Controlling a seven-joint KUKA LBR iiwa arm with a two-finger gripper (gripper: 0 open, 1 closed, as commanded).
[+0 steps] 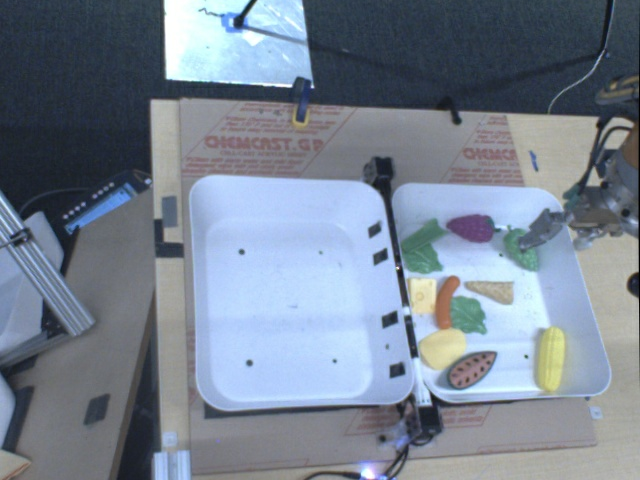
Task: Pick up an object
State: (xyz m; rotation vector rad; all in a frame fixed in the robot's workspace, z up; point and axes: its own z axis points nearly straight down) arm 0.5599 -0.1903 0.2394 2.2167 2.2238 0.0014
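Gripper point(543, 230): at the right bin's 2 o'clock edge, its tip just beside a green leafy toy point(521, 248); whether it is open or closed cannot be told.
Arm point(610, 203): enters from 3 o'clock.
Right bin point(590, 313): holds the toy foods.
Purple eggplant point(472, 228): at 12 o'clock.
Green lettuce piece point(422, 247): at 10 o'clock.
Yellow cheese block point(423, 295): at 9 o'clock, touching an orange carrot point(446, 301).
Tan wedge point(490, 291): near the middle.
Corn cob point(550, 358): at 5 o'clock.
Brown oval piece point(471, 369): at 6 o'clock, beside a yellow lump point(442, 348).
Left bin point(290, 288): white, at 9 o'clock from the right bin.
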